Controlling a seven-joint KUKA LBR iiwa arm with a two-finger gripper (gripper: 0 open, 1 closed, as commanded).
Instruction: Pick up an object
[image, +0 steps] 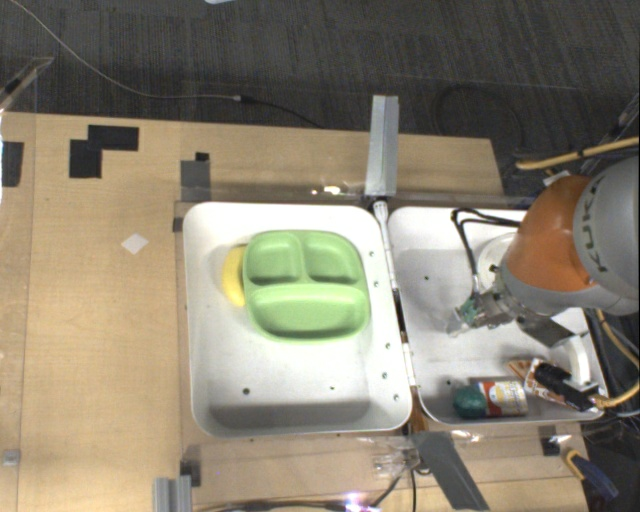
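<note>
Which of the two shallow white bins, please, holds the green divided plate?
The left white bin holds the green divided plate; the right white bin has the gripper over it.

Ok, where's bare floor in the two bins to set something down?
Left bin: the near strip below the green divided plate is bare; the far half is crowded by the plate and a yellow object tucked under its left edge. Right bin: the left-centre floor is bare, between the gripper and the small items along the near wall.

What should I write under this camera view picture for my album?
Robot arm hovers over the right bin; a green tray sits in the left bin.
</note>
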